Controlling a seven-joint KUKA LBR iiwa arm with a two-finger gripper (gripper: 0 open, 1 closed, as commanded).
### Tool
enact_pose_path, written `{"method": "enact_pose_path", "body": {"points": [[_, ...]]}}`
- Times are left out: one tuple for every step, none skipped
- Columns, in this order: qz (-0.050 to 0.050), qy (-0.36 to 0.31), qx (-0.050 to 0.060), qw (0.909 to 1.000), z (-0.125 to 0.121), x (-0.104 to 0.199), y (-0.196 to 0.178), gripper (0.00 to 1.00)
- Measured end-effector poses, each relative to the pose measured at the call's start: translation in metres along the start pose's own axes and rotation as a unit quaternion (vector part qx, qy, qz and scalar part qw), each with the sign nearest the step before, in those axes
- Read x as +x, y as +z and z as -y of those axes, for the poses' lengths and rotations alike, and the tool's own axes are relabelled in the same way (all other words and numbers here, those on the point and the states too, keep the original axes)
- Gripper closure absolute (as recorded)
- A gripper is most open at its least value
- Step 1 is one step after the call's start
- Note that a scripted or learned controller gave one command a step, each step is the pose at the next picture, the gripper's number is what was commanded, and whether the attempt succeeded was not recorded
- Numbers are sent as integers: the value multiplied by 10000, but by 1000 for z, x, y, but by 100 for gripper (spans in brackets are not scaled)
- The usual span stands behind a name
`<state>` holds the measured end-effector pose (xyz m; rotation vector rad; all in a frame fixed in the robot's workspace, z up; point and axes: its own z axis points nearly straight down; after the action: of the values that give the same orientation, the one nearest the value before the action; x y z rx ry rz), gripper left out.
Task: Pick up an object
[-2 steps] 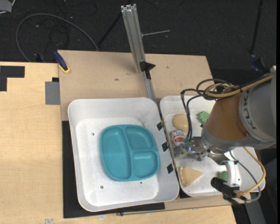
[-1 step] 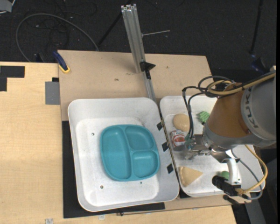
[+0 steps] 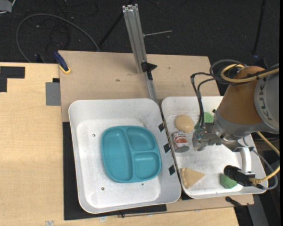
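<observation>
Tan wedge (image 3: 192, 176) at right bin (image 3: 211, 163) front; fingers (image 3: 198, 143) just beside small can (image 3: 180, 141); spread: cannot tell

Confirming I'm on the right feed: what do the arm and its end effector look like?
The arm is thick and rounded, grey with a broad orange band above the wrist. Black cables loop beside it. The end effector is small and made of dark grey metal.

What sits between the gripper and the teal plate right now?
In the camera view, a small red-and-white can beside the gripper, then the bins' adjoining rims before the teal plate.
</observation>
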<state>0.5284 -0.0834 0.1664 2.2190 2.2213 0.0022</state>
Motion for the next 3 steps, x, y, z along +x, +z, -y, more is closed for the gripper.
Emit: {"method": "enact_pose_path", "body": {"points": [[2,4,0,10000,-7,-8,-48,100],[1,0,6,10000,-8,-9,-96,100],[-10,-13,36,10000,-16,35,-83,100]]}}
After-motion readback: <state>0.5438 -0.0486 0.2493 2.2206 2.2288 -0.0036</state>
